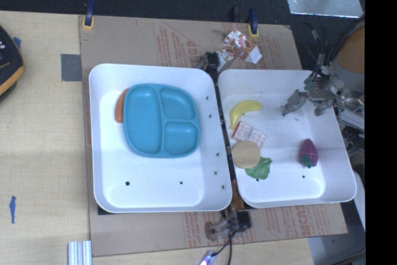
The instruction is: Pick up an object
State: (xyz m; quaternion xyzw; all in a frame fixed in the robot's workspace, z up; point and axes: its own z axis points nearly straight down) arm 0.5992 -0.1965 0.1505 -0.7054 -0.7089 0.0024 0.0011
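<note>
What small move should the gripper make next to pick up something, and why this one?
Probably move the gripper toward the purple object in the right bin. It hovers near the bin's upper right side, with nothing visible between its fingers. The purple object lies alone with bare floor around it, while the banana, the packet and the tan disc sit crowded together.

I see my arm (348, 65) entering from the right edge, grey with an orange band above the wrist. Its gripper (305, 103) hangs low, both fingers spread apart, nothing between them.
</note>
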